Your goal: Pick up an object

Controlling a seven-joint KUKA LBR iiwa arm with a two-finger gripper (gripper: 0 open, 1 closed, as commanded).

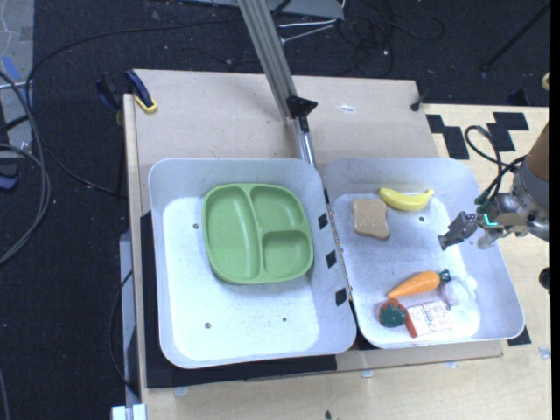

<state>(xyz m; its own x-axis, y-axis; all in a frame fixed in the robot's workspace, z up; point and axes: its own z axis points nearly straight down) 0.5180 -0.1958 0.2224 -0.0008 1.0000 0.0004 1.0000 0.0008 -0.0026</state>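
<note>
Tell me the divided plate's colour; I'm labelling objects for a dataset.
Light green. The divided plate shows clearly in the camera view, lying in the left bin.

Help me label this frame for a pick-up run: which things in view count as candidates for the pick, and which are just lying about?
Candidates, all in the right bin, near the tool:
banana
bread slice
carrot
red carton
small green item

Just lying about:
green divided plate in the left bin
yellow-tipped clamp at the bench's far left corner
</note>
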